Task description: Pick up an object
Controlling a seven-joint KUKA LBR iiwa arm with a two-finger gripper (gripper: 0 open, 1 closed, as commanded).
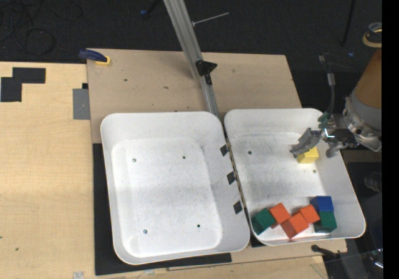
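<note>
Hovering pincer (pixel 310 144), yellow block (pixel 308 156) beneath, long axis left-right

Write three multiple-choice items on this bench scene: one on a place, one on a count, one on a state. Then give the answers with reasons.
1. Where does the yellow block lie?
A. In the left bin
B. In the right bin, beside the hand
C. On the bare bench

2. How many orange blocks sit in the pile at the right bin's near edge?
A. One
B. Three
C. Five

3. How does the yellow block sit?
A. Down on the bin floor
B. Stacked on the blue block
C. Hanging outside the bin

Answers: 1 B, it lies just below the hand inside the right bin. 2 B, three orange blocks cluster among the green ones. 3 A, it rests on the white floor, apart from the pile.
</note>
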